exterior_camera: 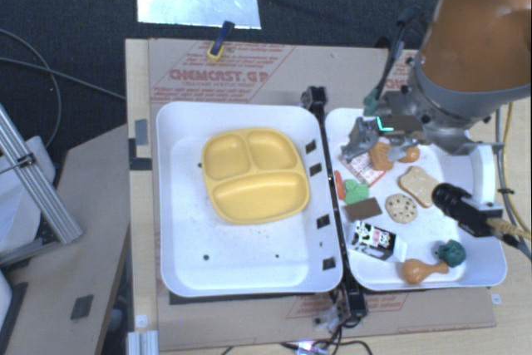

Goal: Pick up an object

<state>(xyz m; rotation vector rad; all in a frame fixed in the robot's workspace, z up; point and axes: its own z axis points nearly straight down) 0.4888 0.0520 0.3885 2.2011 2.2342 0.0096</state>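
End effector: I see my end effector (363,139) low over the upper left of the right bin (486,262); whether it is released or clenched I cannot tell.
Nearest target: the orange toy (384,155) and the red-and-white card (362,170) lie just beside it.
Other picks: toast slice (417,184), cookie (401,208), drumstick (421,269).
Left bin: yellow divided plate (253,175).
Advice: I'd centre on one item and avoid the bin wall.
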